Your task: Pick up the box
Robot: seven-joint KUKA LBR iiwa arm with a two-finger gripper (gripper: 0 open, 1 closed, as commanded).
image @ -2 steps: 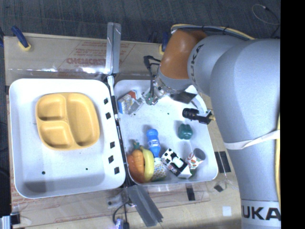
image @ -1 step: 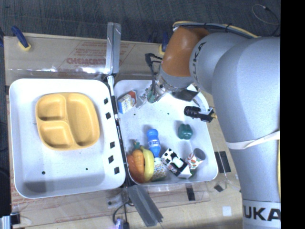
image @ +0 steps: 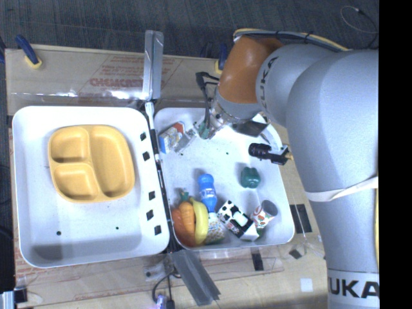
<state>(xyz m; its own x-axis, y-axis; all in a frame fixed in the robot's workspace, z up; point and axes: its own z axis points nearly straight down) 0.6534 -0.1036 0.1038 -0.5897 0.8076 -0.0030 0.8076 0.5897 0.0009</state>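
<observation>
A view from above onto a bench with two shallow white bins side by side; the grey robot arm (image: 322,114), with an orange band (image: 244,69) above the wrist, reaches in from the right and bends down over the far part of the right bin (image: 283,192). The gripper (image: 205,132) is low in that bin's far left corner, pointing down towards the floor of the bin; whether it is open or closed cannot be made out, and nothing can be seen held in it.

The box (image: 172,137), a small carton in white, red and blue, lies in the same corner, against the bin's left wall; the gripper is just to its right, very close, though contact cannot be confirmed.

Nearer the camera in the right bin are a blue bottle (image: 207,192), a dark green object (image: 250,177), a carrot (image: 183,221) and a banana (image: 201,222) touching each other, a black-and-white patterned object (image: 233,219) and a small cup (image: 264,213) on its side; all are well apart from the gripper.

The left bin (image: 38,237) holds a yellow divided plate (image: 91,161).
</observation>
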